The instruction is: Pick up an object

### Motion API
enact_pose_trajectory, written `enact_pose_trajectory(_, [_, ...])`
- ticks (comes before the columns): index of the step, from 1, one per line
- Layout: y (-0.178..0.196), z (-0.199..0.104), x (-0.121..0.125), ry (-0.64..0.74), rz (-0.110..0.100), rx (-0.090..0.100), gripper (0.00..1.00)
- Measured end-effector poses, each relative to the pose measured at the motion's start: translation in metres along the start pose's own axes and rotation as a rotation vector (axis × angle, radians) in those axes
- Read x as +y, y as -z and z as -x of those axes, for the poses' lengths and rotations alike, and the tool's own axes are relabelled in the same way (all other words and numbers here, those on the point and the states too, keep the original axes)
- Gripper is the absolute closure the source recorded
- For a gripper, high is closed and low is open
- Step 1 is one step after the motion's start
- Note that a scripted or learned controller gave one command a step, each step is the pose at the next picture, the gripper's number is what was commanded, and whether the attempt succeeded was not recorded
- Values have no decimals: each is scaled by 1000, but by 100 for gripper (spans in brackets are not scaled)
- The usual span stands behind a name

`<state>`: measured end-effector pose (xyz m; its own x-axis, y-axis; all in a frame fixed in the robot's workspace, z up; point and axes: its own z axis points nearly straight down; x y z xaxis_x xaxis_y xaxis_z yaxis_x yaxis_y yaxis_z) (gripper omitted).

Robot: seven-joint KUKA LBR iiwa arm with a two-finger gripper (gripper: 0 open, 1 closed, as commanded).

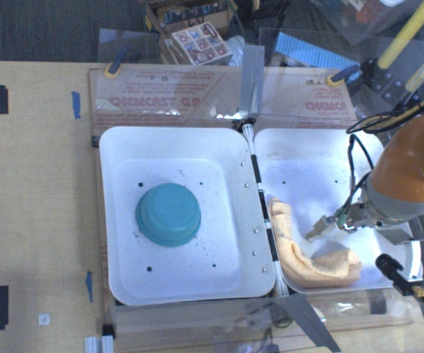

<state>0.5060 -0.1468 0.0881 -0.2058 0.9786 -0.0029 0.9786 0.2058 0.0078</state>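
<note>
Right, left bin [116,153] holds an upturned teal bowl [169,213]; right bin [300,149] holds a tan cloth [307,259]. Gripper [322,228] hovers just above the cloth, nothing between its fingers, open or shut unclear.

The grey arm with its orange band [410,169] is cut off by the right edge, and its wrist covers the right wall of the right-hand shallow white bin [300,160]. The gripper [328,225] is small and dark against the bin floor, so the set of its tips cannot be read, and it is unclear whether it touches the crumpled tan cloth [307,259] just below it. Beyond the desk, the clutter of cardboard boxes and printed cards [197,28] is perhaps too blurred to identify.
</note>
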Motion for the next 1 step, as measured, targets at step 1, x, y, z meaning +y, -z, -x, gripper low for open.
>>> enact_pose_trajectory(1, [0,-33,72,-36,2,0,0])
